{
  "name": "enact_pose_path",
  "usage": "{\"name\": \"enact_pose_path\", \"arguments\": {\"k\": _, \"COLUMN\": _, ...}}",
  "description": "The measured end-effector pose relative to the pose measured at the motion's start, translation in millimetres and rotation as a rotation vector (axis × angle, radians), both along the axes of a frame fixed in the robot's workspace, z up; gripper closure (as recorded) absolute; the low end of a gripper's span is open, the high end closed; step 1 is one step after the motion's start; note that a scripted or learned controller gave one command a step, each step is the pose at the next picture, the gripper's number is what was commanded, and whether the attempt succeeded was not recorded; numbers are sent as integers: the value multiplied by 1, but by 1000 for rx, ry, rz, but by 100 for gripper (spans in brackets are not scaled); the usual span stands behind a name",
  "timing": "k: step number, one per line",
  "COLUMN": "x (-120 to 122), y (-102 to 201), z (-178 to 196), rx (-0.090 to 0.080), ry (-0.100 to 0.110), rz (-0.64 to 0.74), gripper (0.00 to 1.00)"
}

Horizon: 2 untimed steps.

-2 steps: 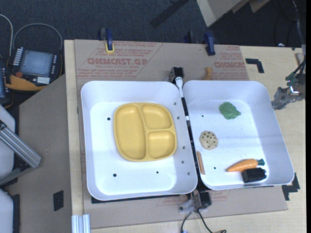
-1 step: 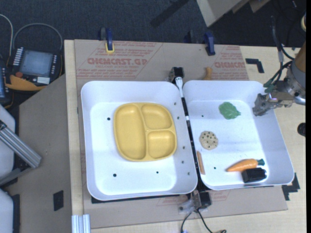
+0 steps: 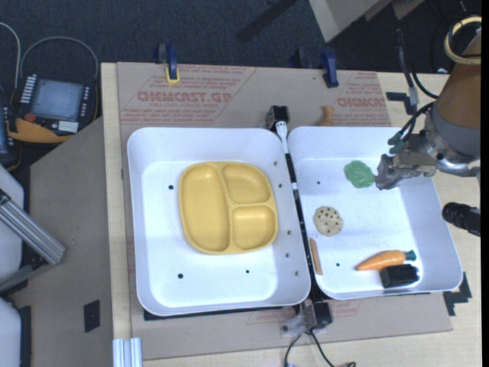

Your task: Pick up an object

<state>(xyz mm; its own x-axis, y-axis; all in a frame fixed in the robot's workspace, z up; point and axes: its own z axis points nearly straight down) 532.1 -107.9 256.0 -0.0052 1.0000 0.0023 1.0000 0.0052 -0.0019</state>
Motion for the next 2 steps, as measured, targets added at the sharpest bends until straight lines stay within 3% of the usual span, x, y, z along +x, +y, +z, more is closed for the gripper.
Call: {"name": "enact_pose_path", "arguments": {"k": 2, "x": -11, "y": 102, "z": -12, "rx": -1, "ry": 1, "rz": -1, "gripper": 100}}
